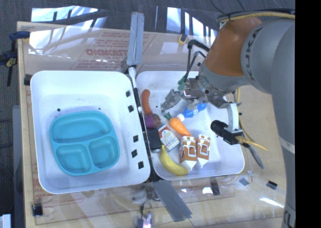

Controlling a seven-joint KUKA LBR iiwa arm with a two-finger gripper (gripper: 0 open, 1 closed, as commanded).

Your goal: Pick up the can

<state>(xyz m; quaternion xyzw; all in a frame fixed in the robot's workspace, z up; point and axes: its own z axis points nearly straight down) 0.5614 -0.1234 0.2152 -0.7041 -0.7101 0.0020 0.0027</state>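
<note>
While the hand (173,99) hovers in the upper middle of the right bin (235,164), you can't tell its state. Your can isn't clearly identifiable among the carrot (179,126), banana (172,163) and cartons (195,152); locate it first, then descend squarely.

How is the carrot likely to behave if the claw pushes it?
The carrot looks rigid and tapered, so it would probably pivot or roll in an arc rather than bend. It lies close to the small carton and the twin cartons, which would likely stop it quickly.
</note>
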